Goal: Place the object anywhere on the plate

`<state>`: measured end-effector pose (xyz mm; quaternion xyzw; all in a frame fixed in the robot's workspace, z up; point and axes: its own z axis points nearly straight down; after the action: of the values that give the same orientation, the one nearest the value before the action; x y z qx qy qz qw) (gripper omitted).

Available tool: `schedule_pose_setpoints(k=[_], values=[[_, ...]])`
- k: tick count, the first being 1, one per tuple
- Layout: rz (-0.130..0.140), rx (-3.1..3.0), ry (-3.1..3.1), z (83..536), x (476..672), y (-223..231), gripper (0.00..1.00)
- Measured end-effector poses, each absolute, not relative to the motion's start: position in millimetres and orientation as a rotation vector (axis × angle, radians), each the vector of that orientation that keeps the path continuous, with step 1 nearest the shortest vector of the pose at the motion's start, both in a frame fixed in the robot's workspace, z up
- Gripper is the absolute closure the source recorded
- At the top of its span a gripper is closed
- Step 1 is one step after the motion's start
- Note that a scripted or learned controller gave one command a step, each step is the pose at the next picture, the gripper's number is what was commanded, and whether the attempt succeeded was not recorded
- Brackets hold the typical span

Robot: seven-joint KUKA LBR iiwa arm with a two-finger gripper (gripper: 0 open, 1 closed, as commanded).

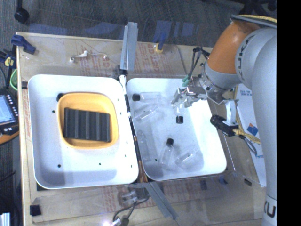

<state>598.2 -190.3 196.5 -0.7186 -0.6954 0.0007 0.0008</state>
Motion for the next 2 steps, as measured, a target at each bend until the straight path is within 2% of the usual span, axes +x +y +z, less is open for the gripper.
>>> schedule_pose_setpoints(k=[1, 2], values=[[0.000, -2.233, -2.207, 241, 612.7, -92, 1.00], [0.005, -2.062, -2.365, 220, 630.5, -32, 1.00]])
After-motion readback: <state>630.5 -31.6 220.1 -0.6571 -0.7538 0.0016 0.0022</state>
